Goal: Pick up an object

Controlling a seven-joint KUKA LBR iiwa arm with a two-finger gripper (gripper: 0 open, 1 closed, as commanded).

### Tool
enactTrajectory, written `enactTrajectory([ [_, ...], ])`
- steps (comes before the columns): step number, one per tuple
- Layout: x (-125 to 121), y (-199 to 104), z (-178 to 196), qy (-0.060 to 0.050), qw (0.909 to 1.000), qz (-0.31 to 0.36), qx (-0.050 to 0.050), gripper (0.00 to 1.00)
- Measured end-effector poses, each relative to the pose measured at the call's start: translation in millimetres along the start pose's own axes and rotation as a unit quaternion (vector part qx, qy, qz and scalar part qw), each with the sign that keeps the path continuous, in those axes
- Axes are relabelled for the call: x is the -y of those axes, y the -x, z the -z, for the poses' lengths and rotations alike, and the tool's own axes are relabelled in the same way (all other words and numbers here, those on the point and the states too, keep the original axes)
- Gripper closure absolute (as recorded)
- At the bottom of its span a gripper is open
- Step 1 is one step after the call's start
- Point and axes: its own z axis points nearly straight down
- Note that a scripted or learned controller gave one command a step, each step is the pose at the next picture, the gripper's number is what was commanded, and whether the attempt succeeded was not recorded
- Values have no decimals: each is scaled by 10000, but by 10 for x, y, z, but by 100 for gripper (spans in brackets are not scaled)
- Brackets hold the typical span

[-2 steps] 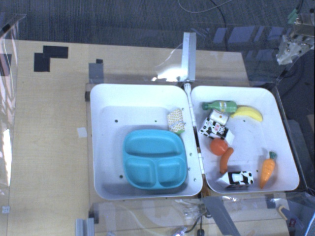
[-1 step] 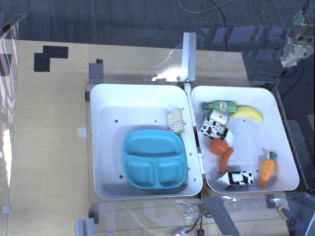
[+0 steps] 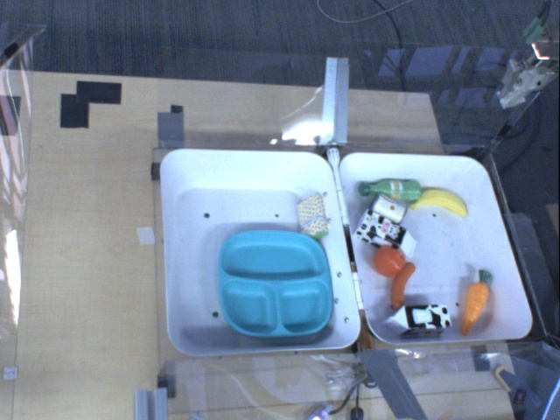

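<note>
Camera view: banana (image 3: 440,202) beside bottle (image 3: 391,188).

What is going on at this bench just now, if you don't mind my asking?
Nothing is being handled at this moment. The left white bin holds a blue divided plastic tray and a small patterned pouch near the divider. The right white bin holds the loose items: a green bottle, a yellow banana, a black-and-white cow-patterned box, a red tomato, an orange-red sausage, an orange carrot and a second black-and-white cow-patterned toy. All lie at rest in their bins, none picked yet.
</note>
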Motion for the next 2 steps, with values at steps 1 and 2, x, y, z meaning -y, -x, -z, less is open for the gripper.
enactTrajectory([
  [1, -18, -17, 131, 41, 10000, 36, 16, 100],
  [2, -34, -30, 264, 83, 9999, 69, 34, 100],
])
